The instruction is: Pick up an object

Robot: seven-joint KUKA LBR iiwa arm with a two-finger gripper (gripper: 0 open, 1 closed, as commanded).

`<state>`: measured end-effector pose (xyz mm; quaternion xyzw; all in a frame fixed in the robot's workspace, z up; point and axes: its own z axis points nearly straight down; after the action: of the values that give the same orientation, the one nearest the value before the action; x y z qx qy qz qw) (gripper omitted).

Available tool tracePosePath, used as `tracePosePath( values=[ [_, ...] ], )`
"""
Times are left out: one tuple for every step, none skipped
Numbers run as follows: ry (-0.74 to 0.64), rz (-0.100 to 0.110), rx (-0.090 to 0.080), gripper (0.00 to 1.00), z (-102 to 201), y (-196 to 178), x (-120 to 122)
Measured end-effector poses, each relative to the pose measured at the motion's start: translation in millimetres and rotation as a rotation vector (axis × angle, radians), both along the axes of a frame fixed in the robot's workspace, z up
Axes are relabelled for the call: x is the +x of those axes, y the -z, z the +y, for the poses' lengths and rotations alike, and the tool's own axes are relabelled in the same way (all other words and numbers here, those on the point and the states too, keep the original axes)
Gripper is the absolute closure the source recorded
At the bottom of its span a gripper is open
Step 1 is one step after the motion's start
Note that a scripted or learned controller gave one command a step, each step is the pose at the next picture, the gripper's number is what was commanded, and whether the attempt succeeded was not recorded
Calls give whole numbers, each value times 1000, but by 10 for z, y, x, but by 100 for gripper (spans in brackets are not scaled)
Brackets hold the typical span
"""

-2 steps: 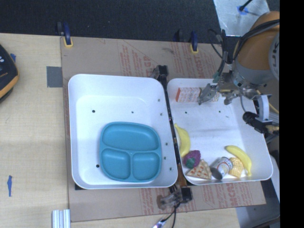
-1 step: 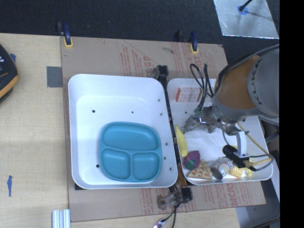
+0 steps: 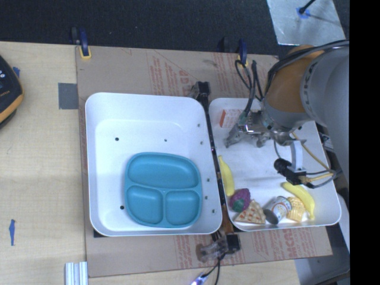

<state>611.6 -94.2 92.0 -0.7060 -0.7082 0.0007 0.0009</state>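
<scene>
The tabletop carries a left bin holding a blue divided plate, and a right bin where the arm's empty claw hangs spread above bananas, a can and a grape bunch

A: How's the light?
B: Bright and even from overhead; the left bin glares nearly blown-out white.
A: Shadows?
B: Soft ones, just below the gripper. Picture is grainy, slightly soft; small items beyond its fingers blur.
</scene>
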Motion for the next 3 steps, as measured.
tracePosePath(
  values=[
    [-2, -2, 1, 0, 798, -1012, 453],
    [2, 2, -1, 0, -568, -212, 439],
    [-3, 3, -1, 0, 5, 8, -44]
  ],
)
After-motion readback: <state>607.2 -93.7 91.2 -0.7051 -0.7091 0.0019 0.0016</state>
